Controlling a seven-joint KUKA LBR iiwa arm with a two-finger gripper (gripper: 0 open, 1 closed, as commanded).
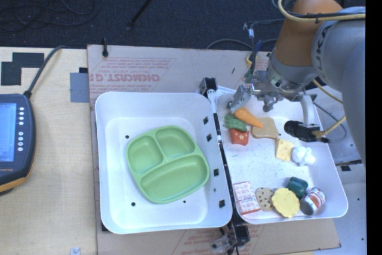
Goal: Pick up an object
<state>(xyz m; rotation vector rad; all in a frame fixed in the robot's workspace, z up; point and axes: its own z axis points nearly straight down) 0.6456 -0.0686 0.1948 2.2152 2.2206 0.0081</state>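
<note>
My gripper (pixel 253 101) hangs over the far end of the right bin (pixel 334 188), its fingers (pixel 238 97) spread open with nothing between them. Just in front of it lies an orange toy carrot (pixel 248 117), next to a green toy vegetable (pixel 235 123) and a red piece (pixel 239 137). A tan bread slice (pixel 267 128) rests beside the carrot. Further right sit a yellow cheese wedge (pixel 284 149) and a small white object (pixel 305 156).
At the near end of the right bin are a red-and-white packet (pixel 245 195), a cookie (pixel 263 197), a yellow chip (pixel 285 202), a teal piece (pixel 297 184) and a small can (pixel 312 200). The left bin (pixel 113 128) holds a green divided plate (pixel 167 163). A pendant (pixel 13 140) lies far left.
</note>
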